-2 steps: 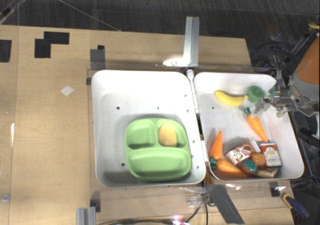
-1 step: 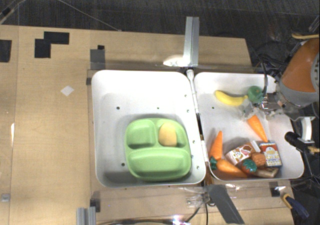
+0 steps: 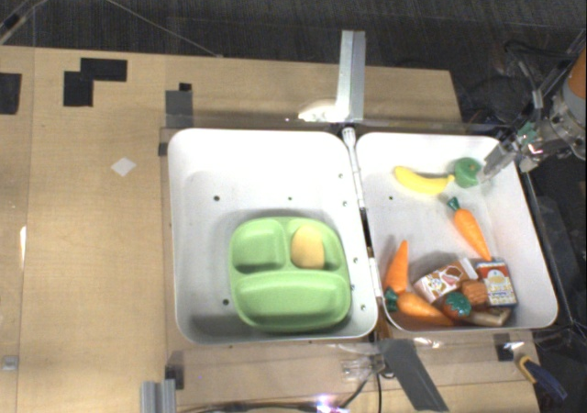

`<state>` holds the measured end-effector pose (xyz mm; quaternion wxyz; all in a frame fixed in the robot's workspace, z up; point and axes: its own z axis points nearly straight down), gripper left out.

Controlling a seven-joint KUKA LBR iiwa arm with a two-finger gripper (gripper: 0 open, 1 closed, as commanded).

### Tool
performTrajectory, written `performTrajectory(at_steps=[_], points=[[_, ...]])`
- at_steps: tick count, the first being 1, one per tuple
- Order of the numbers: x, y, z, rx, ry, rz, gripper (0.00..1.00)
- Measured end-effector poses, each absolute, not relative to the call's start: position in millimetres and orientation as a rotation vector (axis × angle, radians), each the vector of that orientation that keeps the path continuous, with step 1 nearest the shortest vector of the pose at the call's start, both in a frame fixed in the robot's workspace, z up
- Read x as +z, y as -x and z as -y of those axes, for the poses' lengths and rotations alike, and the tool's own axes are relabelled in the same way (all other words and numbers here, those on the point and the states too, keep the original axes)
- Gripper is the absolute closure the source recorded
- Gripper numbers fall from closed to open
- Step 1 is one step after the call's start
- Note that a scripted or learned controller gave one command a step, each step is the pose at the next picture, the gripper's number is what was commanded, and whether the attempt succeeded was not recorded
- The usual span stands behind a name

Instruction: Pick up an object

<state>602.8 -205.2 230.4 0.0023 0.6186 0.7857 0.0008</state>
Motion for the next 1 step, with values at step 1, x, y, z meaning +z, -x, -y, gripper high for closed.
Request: performTrajectory(at_steps=[1], points=[[129.3,-578.2,180.0,0.001,-2.075,-2.360,0.00]])
